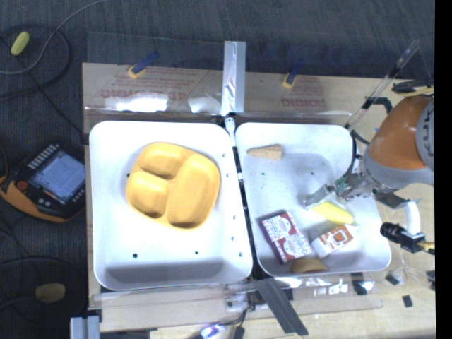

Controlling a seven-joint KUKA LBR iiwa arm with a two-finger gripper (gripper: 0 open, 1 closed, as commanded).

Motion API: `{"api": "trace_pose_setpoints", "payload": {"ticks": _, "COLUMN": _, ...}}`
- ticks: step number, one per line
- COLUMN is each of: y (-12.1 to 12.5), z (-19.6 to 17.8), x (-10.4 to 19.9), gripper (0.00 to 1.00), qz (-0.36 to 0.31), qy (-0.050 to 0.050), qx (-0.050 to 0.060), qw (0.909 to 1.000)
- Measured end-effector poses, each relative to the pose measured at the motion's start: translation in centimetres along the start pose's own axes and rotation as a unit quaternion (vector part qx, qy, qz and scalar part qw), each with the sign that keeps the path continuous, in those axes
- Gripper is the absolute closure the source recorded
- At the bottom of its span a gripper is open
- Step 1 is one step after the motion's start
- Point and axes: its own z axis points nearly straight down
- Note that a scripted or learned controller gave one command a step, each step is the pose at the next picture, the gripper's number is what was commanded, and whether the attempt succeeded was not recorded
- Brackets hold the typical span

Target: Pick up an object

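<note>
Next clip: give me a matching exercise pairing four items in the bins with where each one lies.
Items:
1. yellow divided tray
2. tan wedge
3. red-and-white packet
4. pale yellow block

Places:
A. right bin, far left corner
B. beside the gripper
C. left bin
D. right bin, near side

Pairs: 1-C, 2-A, 3-D, 4-B

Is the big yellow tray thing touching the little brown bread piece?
Apart. The camera view shows the yellow tray in the left bin and the bread piece in the right bin, across the divider.
</note>
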Motion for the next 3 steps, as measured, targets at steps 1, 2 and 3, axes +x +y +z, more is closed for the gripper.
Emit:
{"api": "trace_pose_setpoints", "payload": {"ticks": 1, "y": -2.7, "z": 0.2, "x": 1.5, "gripper": 0.00, "qz": 0.043, "qy": -0.006, "qx": -0.001, "qw": 0.9991}}
{"api": "trace_pose_setpoints", "payload": {"ticks": 2, "y": -2.6, "z": -0.8, "x": 1.6, "gripper": 1.00, "qz": 0.042, "qy": -0.005, "qx": 0.000, "qw": 0.9991}}
{"api": "trace_pose_setpoints", "payload": {"ticks": 3, "y": 0.5, "z": -13.8, "x": 6.8, "gripper": 1.00, "qz": 0.132, "qy": -0.004, "qx": 0.009, "qw": 0.9912}}
